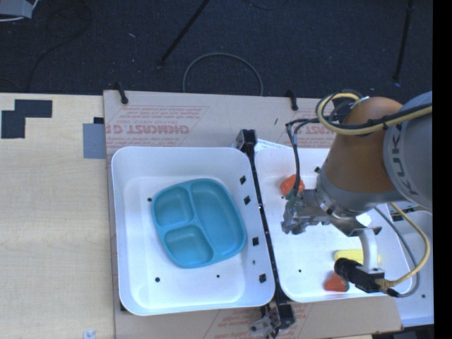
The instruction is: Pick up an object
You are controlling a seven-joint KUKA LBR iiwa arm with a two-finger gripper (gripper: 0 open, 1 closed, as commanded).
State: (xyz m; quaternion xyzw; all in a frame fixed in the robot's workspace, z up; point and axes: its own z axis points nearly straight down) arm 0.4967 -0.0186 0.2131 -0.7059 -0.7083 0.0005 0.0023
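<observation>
- Objects for picking lie in the right bin (311, 292): an orange piece (289, 186) at centre right of the frame, just left of the arm, a yellow piece (347, 256) at lower right, and a second orange piece (335, 283) just below it, near the bin's bottom edge.
- Left bin (134, 288), centre left, holds a blue tray (198, 222) with three compartments, tilted, with bare white floor around it on every side.
- Bins meet at a black divider (256, 217) running down the middle of the frame.
- Right bin has open white floor in its lower left part, between the divider and the yellow piece.
- Arm (367, 154) covers the bin's upper right part; cables (417, 256) loop along the right edge.
- Gripper (296, 221) hangs low over the right bin, just below the first orange piece and near the divider; whether it is spread or closed I cannot tell, and nothing is seen in its grasp.
</observation>
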